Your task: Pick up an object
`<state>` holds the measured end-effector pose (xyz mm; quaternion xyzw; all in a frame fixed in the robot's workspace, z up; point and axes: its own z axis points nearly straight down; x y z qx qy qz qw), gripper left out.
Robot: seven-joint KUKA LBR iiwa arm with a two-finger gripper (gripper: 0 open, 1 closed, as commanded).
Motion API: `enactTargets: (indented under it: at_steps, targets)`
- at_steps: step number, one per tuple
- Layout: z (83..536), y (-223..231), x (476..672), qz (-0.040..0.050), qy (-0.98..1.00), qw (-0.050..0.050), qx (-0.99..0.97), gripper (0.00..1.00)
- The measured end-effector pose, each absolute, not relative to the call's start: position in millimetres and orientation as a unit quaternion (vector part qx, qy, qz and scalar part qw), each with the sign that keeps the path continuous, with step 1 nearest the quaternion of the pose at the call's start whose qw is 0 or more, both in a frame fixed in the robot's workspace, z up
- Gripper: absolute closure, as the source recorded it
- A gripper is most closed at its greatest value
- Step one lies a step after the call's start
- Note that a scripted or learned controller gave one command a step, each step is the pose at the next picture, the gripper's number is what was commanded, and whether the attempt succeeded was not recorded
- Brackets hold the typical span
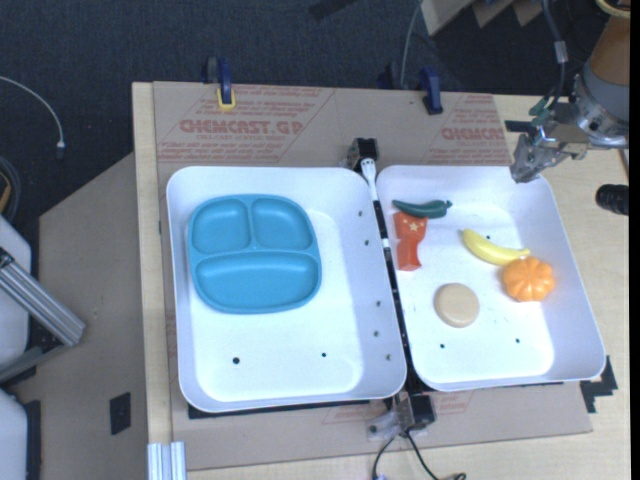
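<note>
Over the right bin's [560,268] far corner hangs the end effector [527,165], finger state impossible to tell, nothing visibly held. Below, spread apart for easy grasping: banana [490,248], orange pumpkin [528,279], carrot [409,241].

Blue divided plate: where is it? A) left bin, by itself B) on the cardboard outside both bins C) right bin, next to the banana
A: the blue divided plate lies in the left bin, with nothing beside it; the banana is in the right bin.
</note>
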<state>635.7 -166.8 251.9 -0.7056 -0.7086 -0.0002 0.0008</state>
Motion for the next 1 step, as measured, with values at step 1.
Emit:
enactTargets:
  at_steps: [1]
  targets:
    - [237.9, -113.6, 629.3, -0.0001, -0.709, 0.002, -0.705, 1.00]
